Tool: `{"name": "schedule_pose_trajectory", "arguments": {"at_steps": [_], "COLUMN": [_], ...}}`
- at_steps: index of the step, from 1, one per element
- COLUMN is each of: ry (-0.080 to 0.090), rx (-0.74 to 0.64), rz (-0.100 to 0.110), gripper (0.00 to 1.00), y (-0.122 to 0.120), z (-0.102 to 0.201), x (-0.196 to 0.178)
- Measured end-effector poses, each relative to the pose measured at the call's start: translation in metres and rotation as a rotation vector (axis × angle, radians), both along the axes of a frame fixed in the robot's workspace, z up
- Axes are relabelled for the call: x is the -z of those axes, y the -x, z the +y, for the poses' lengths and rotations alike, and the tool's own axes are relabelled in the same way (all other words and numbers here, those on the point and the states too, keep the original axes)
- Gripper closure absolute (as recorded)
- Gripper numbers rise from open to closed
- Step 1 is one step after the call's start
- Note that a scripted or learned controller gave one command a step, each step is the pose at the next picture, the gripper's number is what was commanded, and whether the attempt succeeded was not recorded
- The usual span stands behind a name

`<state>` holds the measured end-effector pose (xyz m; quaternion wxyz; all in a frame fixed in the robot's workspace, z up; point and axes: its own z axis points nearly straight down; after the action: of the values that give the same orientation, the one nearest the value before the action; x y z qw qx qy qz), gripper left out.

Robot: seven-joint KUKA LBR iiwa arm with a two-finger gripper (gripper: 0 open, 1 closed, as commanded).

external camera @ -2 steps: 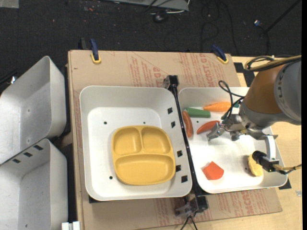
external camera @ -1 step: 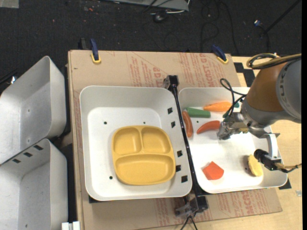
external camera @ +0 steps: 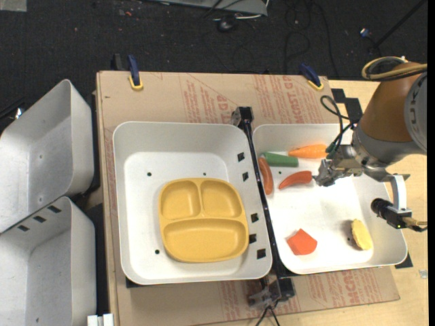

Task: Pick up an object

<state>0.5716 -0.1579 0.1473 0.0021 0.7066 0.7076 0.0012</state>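
Gripper [external camera: 326,175] low in right bin [external camera: 380,257], mid-right of frame; finger state can't tell. Red pepper [external camera: 296,179] just left of it, carrot [external camera: 308,151] & green piece [external camera: 281,159] above. Orange wedge [external camera: 302,242], yellow piece [external camera: 360,235] lower. Yellow tray [external camera: 202,219] in left bin [external camera: 136,182].

A brown board with red lettering covers the tabletop [external camera: 204,90]; two shallow white bins sit side by side upon it, the left bin [external camera: 129,182] touching the right bin [external camera: 380,257].
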Motion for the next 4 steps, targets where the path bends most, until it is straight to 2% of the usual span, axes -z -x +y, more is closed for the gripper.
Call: {"name": "schedule_pose_trajectory", "arguments": {"at_steps": [1, 2, 4], "ry": [0.0, -0.003, -0.003], "rx": [-0.001, -0.005, -0.008], "rz": [-0.001, 0.004, 0.004], "gripper": [1.0, 1.0, 1.0], "y": [-0.001, -0.001, -0.012], "z": [0.0, 0.045, 0.17], "x": [-0.053, -0.061, -0.06]}}
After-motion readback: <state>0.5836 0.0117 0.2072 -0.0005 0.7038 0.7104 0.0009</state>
